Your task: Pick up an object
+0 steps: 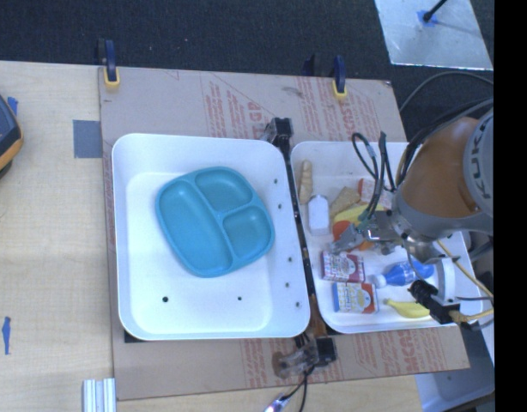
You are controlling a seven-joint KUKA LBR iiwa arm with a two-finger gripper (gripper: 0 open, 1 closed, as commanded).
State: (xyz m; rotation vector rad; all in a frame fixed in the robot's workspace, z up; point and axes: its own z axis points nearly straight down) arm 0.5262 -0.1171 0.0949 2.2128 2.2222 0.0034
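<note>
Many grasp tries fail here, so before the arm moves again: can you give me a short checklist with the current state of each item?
1. Gripper is over the right bin, among the objects: ok.
2. An object is seen between its fingers: cannot tell, clutter hides it.
3. Targets lie nearby, such as the red-and-white packet and the blue-capped bottle: ok.
4. Objects are spaced enough for a clean single grasp: not ok, they are crowded.
5. Left bin holds the blue divided plate, away from the arm: ok.
</note>
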